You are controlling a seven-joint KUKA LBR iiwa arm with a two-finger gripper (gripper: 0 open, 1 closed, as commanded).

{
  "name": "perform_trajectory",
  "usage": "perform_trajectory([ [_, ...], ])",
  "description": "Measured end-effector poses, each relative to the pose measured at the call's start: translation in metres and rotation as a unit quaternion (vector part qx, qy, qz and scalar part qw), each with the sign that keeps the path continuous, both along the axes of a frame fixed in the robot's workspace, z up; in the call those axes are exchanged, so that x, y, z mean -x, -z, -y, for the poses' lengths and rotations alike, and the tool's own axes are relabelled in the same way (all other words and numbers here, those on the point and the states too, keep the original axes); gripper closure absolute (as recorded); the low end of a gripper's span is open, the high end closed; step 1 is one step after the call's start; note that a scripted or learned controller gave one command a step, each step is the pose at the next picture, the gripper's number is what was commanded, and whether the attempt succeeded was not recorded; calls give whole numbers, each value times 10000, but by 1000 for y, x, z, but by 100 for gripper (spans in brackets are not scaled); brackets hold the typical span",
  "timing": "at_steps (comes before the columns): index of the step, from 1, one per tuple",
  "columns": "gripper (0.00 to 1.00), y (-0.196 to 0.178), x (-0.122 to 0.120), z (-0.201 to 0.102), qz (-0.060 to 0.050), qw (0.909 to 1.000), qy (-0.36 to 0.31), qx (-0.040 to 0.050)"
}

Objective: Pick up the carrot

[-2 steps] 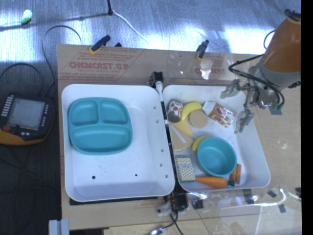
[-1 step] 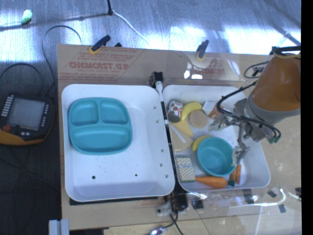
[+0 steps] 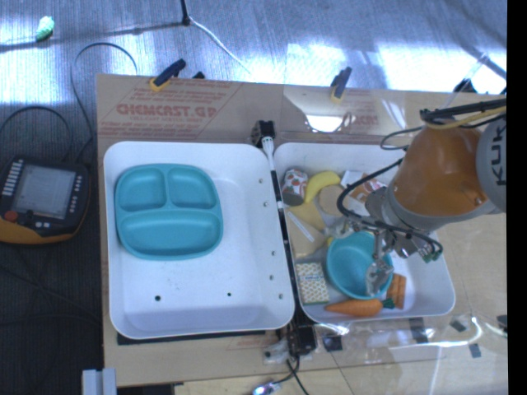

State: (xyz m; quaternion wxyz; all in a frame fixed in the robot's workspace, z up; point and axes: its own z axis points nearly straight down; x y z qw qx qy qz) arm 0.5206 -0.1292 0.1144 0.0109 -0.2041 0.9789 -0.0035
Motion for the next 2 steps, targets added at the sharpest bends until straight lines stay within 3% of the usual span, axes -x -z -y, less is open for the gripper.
perform_trajectory([
  [1,0,-71,19,-105,-81,9885,1510,-46],
  [2,0,-61,-3,-22,-100,9966,821,-12],
])
